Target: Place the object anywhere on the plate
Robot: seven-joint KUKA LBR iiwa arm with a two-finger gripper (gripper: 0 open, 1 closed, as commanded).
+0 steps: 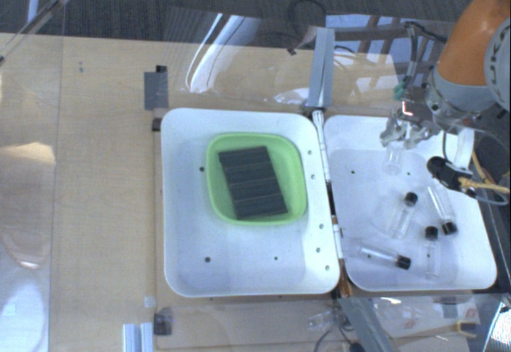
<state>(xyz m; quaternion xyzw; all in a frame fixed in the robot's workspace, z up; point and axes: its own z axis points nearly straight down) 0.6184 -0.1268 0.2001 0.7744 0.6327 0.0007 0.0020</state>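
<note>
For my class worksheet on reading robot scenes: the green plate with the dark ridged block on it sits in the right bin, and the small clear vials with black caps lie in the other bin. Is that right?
Not quite. The camera view shows the green plate, with the dark ridged block on it, in the left bin, not the right. The clear vials with black caps lie in the other bin, the right bin.

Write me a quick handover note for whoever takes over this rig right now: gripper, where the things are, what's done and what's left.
Gripper: over the far part of the right bin, above the vials; whether it is open or shut cannot be told, and nothing is seen held.
Plate: green, in the left bin, with a dark ribbed block lying on it.
Vials: clear with black caps, lying loose in the right bin, none on the plate.
Done: no vial moved yet.
Left: pick one vial, carry it across to the left bin, set it anywhere on the plate.
</note>
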